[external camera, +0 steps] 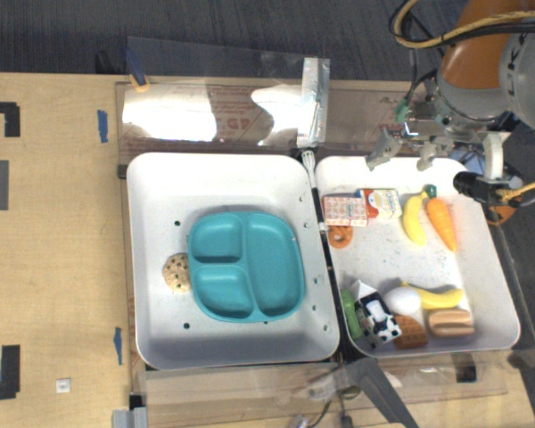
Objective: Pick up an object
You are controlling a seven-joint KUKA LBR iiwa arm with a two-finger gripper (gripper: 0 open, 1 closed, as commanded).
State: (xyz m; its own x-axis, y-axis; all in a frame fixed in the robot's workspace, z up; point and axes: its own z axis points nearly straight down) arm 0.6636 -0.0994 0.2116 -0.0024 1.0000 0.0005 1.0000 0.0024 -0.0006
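Note:
My gripper (399, 157) hangs over the far edge of the right bin (499, 283), its two fingers spread open with nothing between them. Below it in the bin lie a red-and-white carton (360, 208), a small yellow banana (414, 219) and an orange carrot (442, 224). A small brown ring (340, 236) sits by the bin's left wall. Near the front are a yellow piece (439, 297), a white egg (403, 303), a hot dog bun (450, 322) and a black-and-white cow toy (379, 319).
The left bin (152, 194) holds a teal divided plate (247, 264) with a cookie (176, 272) beside its left edge. A clear plastic sheet (214, 105) stands behind the left bin. Cables (428, 12) loop above the arm.

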